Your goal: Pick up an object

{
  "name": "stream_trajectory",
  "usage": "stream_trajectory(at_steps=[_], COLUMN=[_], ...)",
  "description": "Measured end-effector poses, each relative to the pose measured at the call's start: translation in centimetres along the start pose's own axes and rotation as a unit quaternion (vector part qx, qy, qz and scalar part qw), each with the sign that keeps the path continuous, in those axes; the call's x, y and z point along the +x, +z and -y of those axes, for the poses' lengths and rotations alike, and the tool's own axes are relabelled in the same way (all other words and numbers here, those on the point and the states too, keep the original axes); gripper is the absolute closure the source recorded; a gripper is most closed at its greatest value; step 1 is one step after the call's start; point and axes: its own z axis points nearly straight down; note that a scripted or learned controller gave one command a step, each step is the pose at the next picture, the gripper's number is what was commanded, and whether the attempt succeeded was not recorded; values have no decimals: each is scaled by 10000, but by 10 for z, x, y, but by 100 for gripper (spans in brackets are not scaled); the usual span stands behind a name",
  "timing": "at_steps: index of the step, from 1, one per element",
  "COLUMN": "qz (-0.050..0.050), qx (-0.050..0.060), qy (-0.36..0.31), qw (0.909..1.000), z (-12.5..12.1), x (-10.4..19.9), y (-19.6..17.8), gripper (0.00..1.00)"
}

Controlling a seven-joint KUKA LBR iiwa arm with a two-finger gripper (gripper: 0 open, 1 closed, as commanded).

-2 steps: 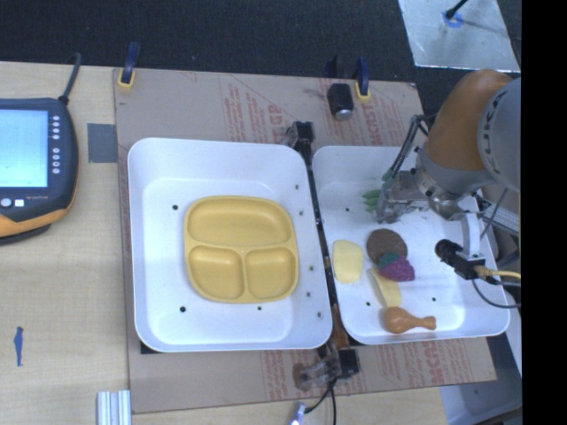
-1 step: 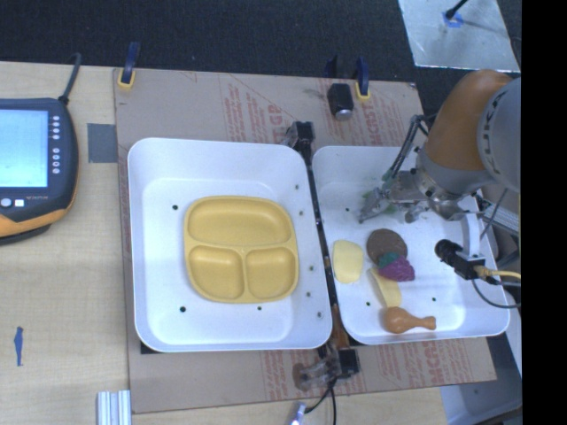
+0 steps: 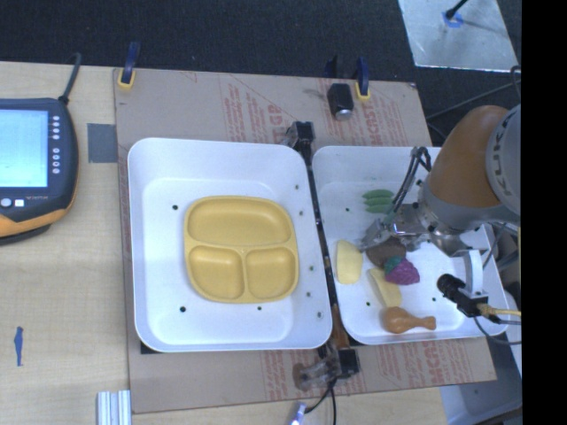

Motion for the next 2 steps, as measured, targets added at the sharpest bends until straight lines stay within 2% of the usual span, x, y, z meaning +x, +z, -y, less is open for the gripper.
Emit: stream_trajectory(at_steps=[1, 2], qz=[6, -2], qx=[7, -10], qy=[-17, -10], qw=[10000, 10000], z=[0, 13], x=[-1, 93], y=[-10, -101], gripper=[100, 100])
